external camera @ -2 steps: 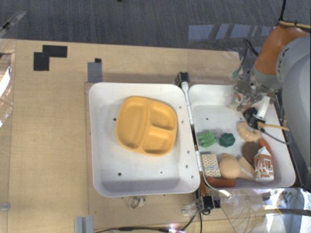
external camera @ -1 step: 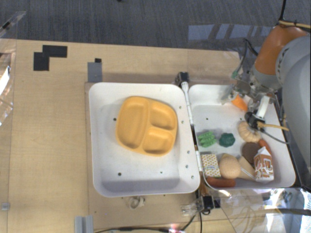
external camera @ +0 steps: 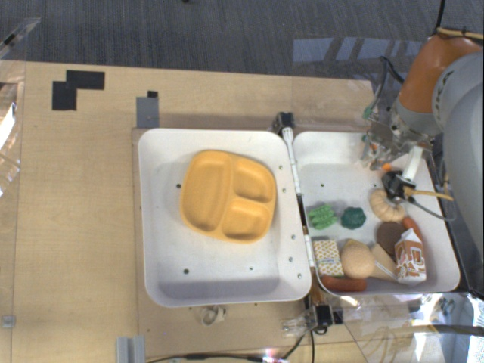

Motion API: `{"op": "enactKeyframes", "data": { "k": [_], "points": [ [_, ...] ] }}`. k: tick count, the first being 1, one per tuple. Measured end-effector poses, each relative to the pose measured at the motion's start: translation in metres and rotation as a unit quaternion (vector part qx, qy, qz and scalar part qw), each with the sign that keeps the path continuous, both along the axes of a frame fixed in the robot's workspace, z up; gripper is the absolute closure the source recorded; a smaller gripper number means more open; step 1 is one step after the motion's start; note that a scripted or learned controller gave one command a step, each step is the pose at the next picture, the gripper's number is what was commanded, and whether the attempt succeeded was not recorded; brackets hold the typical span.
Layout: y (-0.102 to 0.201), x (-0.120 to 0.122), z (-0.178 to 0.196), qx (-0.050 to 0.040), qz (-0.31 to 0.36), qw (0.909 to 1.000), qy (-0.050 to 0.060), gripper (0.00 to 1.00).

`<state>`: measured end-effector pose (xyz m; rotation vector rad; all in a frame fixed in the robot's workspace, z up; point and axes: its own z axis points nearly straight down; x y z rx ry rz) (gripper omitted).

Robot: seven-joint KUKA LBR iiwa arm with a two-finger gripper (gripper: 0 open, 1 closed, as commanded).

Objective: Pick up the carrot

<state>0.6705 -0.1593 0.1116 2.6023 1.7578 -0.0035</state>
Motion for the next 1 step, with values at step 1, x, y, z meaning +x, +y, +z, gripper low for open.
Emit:
{"op": "enactKeyframes", "data": {
  "k": [1],
  "points": [
    [0.0003, 0.0009, 0.0005, -0.0005, 0.001, 1.0000, -0.002, 0.00]
  ]
}}
